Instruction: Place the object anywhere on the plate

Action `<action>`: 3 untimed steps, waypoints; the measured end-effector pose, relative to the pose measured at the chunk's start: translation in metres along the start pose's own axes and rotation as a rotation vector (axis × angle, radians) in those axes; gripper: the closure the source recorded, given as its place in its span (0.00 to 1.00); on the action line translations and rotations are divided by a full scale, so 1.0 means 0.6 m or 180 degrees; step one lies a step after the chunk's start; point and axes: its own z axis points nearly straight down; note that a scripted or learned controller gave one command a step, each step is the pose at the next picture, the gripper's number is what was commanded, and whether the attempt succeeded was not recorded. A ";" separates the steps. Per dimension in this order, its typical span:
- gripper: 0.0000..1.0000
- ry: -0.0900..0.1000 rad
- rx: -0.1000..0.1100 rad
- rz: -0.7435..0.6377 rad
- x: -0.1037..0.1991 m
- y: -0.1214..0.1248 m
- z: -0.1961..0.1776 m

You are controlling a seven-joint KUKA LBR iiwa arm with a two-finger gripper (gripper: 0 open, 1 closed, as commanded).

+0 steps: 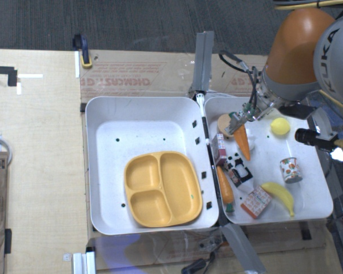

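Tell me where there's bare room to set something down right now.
Free: all three compartments of the yellow plate, and the left bin's floor between its far wall and the plate. Crowded: the right bin, with carrot, lemon, banana, can, under the gripper.

plate (163,194): matt yellow plastic | bins (103,153): smooth white plastic | bench (34,170): pale wood

We've got 2 white bins side by side. The left bin (103,153) holds a yellow 3-compartment plate (162,188). Over the right bin (320,201), the gripper (238,121) sits right at the top of a carrot (242,142). Nearby we see a lemon (280,126), banana (281,195), small can (290,169) and an orange bottle (226,188).
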 end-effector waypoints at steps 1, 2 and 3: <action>1.00 0.0001 0.0003 -0.0546 0.088 0.028 0.046; 1.00 0.0004 0.0007 -0.0800 0.269 -0.026 0.047; 1.00 0.0002 0.0007 -0.0613 0.199 -0.015 0.048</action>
